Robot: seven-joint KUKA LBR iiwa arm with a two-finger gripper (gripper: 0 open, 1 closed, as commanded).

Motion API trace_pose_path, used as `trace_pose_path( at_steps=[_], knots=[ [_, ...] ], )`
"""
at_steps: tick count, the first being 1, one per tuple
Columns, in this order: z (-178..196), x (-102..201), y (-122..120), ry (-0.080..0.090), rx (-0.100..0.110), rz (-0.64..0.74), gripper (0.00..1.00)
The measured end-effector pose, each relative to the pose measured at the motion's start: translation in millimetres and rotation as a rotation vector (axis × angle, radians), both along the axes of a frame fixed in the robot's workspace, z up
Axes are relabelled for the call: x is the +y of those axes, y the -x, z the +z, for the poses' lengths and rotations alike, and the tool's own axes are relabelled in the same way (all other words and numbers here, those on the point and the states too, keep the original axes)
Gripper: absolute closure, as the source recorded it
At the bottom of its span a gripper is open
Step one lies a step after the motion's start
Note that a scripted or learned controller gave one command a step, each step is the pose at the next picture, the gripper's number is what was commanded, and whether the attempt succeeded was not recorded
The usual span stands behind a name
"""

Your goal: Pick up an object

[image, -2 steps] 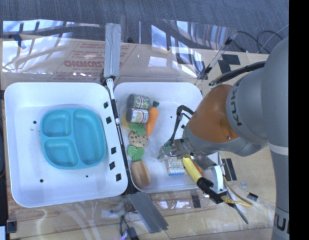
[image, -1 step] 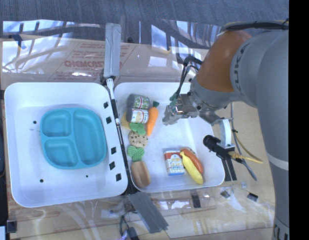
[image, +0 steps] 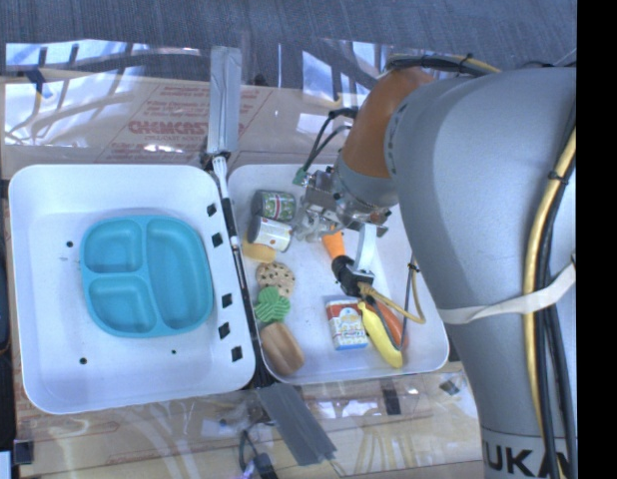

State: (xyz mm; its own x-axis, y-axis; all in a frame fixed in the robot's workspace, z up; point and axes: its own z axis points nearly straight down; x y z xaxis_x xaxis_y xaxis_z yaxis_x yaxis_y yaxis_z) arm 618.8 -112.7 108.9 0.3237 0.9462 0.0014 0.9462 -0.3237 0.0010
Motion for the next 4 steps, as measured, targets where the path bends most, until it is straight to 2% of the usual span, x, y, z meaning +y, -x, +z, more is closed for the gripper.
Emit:
trace_pose_path(
  at_steps=[1, 2, 3, 4],
  knots=[
    [-1.3, -3.8, 1.4, 0.005, 0.002, -0.003, 0.00],
    [-14.6, -64.3, -4.6, -0.003, 0.003, 0.206, 0.00],
    [61.0, -94.6, 48.4, 0.001, -0.001, 0.172, 0.00],
    [-17.8, -81.3, -24.2, 0.000, 0.002, 0.187, 0.00]
  ],
)
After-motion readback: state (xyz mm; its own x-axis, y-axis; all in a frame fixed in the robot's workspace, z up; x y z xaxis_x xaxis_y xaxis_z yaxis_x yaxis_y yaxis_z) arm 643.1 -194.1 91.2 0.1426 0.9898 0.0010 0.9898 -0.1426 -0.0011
